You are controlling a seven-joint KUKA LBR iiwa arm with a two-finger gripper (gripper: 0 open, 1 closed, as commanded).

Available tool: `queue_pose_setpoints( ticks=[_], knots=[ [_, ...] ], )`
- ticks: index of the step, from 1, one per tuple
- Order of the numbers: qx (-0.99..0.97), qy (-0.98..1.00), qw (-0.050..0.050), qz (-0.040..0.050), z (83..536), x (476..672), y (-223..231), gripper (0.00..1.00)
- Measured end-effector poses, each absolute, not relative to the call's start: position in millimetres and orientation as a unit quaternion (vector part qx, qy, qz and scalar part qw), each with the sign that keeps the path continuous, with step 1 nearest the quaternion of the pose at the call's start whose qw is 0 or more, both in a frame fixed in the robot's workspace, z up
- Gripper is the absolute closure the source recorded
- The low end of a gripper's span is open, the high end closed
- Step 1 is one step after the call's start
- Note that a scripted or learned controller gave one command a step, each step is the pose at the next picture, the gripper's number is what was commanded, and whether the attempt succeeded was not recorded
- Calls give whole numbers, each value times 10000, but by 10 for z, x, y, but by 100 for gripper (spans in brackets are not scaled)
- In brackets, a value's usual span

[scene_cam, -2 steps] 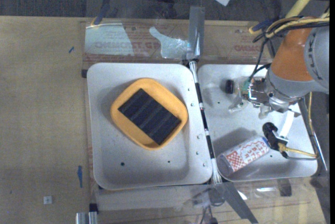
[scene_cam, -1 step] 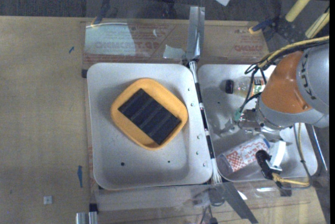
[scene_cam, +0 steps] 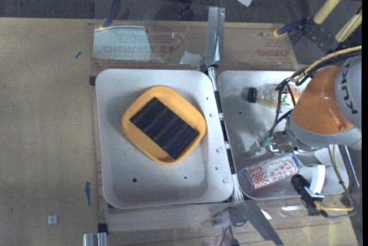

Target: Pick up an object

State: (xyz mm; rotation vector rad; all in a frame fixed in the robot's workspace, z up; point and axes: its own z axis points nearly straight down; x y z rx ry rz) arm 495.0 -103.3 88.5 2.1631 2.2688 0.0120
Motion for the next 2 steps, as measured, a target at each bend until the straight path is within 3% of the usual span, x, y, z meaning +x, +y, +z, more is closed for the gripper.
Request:
queue_pose_setpoints(
  ticks=[1, 2],
  knots=[
    [7279, 6857, 2, -4, 1033, 5510, -981, 0],
    [7176, 6964, 17, 4, 874, 6236, -1289, 0]
  ],
)
